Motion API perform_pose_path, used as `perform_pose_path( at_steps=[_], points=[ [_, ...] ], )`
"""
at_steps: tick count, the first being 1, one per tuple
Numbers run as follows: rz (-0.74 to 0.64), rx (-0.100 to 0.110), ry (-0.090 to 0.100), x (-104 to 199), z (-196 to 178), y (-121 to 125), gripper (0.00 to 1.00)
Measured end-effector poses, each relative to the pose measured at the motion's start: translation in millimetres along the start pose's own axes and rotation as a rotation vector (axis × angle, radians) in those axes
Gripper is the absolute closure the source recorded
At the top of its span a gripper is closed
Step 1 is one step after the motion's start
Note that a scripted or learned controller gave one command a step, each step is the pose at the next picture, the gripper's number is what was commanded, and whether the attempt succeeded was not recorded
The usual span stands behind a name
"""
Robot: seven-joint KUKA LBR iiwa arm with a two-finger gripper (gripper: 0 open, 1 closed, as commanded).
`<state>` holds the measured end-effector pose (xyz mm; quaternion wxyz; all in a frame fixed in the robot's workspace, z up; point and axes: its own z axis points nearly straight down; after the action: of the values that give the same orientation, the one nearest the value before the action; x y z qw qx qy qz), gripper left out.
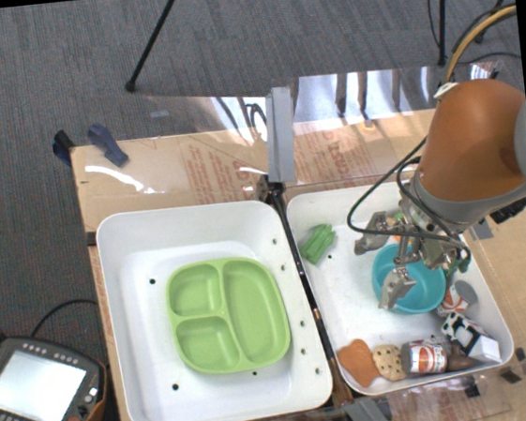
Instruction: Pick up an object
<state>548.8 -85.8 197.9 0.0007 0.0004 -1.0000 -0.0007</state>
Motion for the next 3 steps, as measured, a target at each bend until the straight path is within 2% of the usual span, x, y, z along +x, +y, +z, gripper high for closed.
perform_pose_path(
  at_steps=[1,2,3],
  points=[
    [0.142,-0.002,0.002,-10,112,-83,0.0],
    [0.136,-0.003,-0.002,-12,101,-81,1.0],
    [0.136,-0.003,-0.002,-12,101,-80,0.0]
  ],
)
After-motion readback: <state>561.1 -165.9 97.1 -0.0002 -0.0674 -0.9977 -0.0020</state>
